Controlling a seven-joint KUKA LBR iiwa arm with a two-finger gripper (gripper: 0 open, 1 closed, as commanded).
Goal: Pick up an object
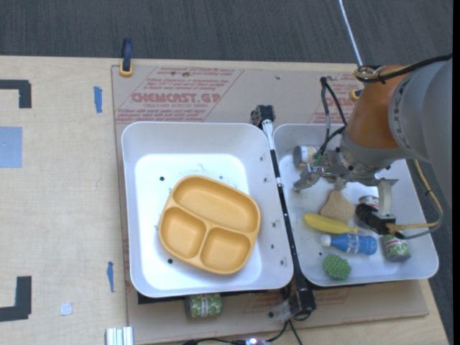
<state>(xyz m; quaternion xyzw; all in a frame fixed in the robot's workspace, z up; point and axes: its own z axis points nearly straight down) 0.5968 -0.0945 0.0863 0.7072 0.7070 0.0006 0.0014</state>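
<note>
Banana just below my pincer, lying crosswise in the right bin

The banana [328,223] lies in the right bin [424,261], its long axis running left to right and tipped slightly down toward the right; my gripper [321,169] hangs just above it in the picture, near the bin's left wall, so I judge the coming move a short reach toward the bench front. Whether the pincer is released or clenched I cannot tell. The banana looks smooth, hard plastic; a tan wedge [336,206] touches its upper side, a blue bottle [353,244] lies just beside it, a knobbly green ball [336,267] near the corner. The left bin [144,192] holds a glossy yellow tray [209,224] with three compartments
</note>
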